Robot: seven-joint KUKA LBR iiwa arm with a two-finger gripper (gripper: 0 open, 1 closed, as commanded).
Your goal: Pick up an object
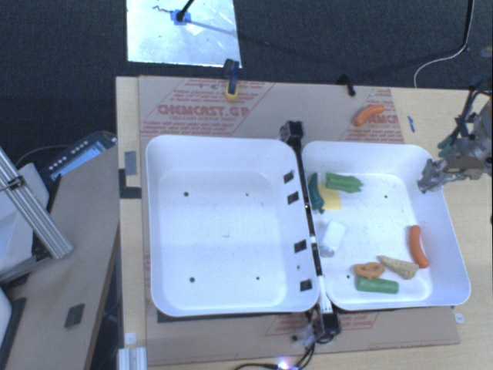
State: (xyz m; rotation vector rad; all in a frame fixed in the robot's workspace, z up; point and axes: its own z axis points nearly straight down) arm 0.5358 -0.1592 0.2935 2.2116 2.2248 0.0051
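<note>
One claw of mine hangs at the right bin's far right rim; I cannot tell its state. Nearest lies an orange sausage, inside that bin. Beyond, a green pepper rests beside a yellow block.

Tool above right bin rim; toys inside.

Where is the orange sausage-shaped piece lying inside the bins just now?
In the camera view the orange sausage lies in the right bin, near its right wall, just above the cone-shaped piece.
</note>
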